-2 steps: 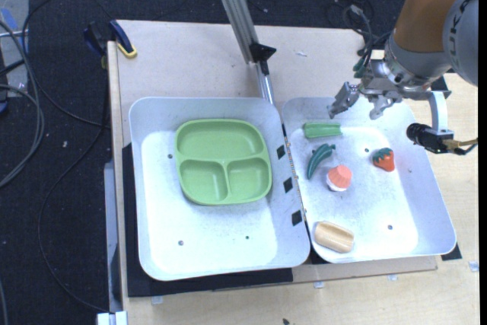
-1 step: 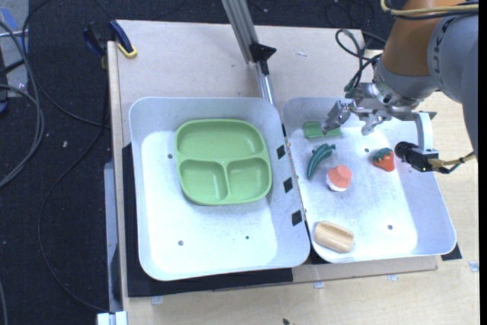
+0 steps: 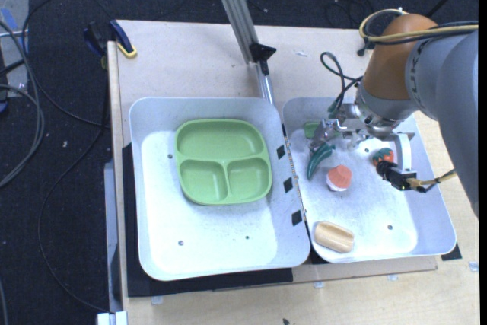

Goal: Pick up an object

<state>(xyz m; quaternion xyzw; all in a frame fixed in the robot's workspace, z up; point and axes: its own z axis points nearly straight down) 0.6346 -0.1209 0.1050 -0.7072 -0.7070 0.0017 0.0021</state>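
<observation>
Camera view
Landmark: right bin (image 3: 426, 236)
Pincer: gripper (image 3: 332, 135) low over that bin's upper left; whether anything is clamped, cannot tell
Nearest thing: green pepper (image 3: 319, 157), just below-left of the gripper, long axis slanting down-left
Others: red-white piece (image 3: 339, 177) mid-bin; bread roll (image 3: 334, 236) at lower-left corner

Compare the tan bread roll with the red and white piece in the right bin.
The bread roll is tan and oblong; the red and white piece is rounder and smaller. The roll lies near the bin's front rim, away from the hand; the red piece sits mid-bin, closer to it. Both rest loose in the right bin.
</observation>
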